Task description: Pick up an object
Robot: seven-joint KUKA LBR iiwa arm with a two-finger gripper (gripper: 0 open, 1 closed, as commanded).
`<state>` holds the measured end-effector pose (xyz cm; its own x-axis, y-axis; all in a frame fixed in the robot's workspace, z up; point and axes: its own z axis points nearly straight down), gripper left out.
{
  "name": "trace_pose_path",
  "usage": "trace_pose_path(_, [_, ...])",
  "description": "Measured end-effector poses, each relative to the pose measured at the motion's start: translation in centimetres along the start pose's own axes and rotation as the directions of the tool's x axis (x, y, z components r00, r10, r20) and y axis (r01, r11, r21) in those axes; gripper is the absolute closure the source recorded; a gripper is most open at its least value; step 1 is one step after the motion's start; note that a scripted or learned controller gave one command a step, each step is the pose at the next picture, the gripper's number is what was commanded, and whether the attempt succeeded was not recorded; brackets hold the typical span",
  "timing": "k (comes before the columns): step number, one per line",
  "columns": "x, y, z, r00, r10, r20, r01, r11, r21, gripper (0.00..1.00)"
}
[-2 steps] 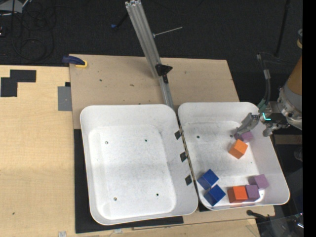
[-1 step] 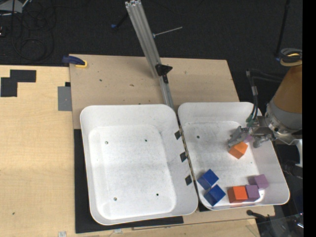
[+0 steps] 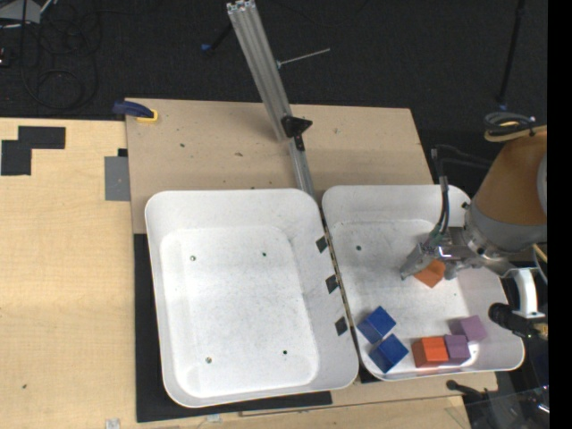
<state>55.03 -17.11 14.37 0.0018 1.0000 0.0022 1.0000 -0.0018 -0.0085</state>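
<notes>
At the right of the frame, inside the right bin (image 3: 375,206), the gripper (image 3: 427,266) hangs over an orange block (image 3: 430,276), partly covering it; whether the fingers grip it cannot be made out. The arm (image 3: 511,195) is cut off by the frame edge. No writing is readable. Two blue blocks (image 3: 377,322), an orange-red block (image 3: 433,351) and two purple blocks (image 3: 467,330) cluster along the bin's lower edge.
</notes>
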Motion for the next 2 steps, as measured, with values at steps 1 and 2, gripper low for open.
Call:
trace_pose_path(1, [-0.41,0.73,2.08,1.000,0.001,0.013,-0.001,0.999,-0.033,0.00])
trace_pose_path(2, [-0.58,0.66,1.26,1.000,0.010,0.015,-0.010,0.999,-0.033,1.00])
